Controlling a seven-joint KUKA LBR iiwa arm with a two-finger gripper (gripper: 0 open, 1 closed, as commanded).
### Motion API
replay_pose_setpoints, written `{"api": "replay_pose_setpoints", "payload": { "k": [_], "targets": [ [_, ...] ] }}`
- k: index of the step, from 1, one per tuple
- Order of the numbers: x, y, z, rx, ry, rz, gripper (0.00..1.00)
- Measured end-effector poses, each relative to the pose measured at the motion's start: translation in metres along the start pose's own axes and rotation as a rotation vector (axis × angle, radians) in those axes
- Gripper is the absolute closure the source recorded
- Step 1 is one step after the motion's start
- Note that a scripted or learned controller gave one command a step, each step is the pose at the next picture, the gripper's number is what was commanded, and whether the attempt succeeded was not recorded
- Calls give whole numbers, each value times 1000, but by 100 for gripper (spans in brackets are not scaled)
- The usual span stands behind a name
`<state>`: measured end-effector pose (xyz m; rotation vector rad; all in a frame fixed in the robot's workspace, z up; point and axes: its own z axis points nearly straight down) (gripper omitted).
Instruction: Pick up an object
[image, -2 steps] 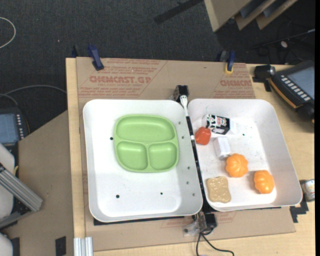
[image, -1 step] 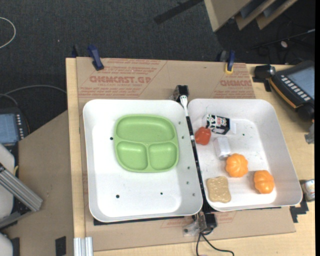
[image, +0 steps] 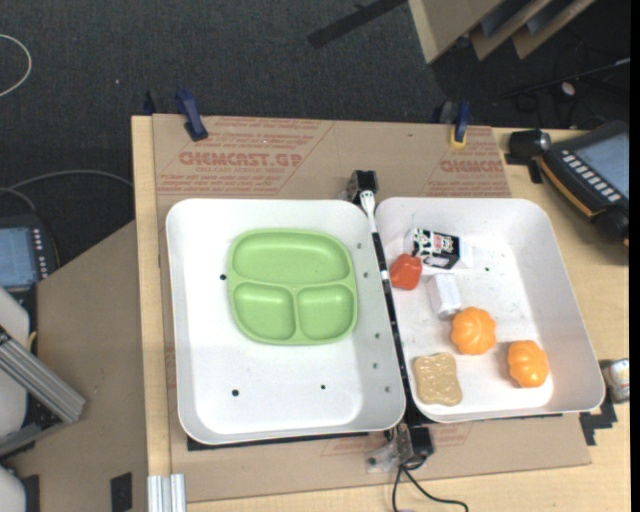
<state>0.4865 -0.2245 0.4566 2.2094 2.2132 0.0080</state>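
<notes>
Two orange pumpkins (image: 473, 331) — white block (image: 446, 295) indistinct.

You get even, fairly bright overhead light with a cool cast. The white bins (image: 200, 400) look nearly washed out, with soft glare on their rims. Shadows stay faint and short. The dark floor (image: 100, 60) loses detail. Focus is slightly soft throughout, edges grainy.

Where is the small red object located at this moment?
The small red object lies in the right bin, close to its left wall, just below-left of the black-and-white carton and above the tan cracker.
</notes>
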Motion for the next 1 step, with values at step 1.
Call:
{"api": "replay_pose_setpoints", "payload": {
  "k": [1],
  "targets": [
    [31, -9, 86, 21, 10, -1, 100]
  ]
}}
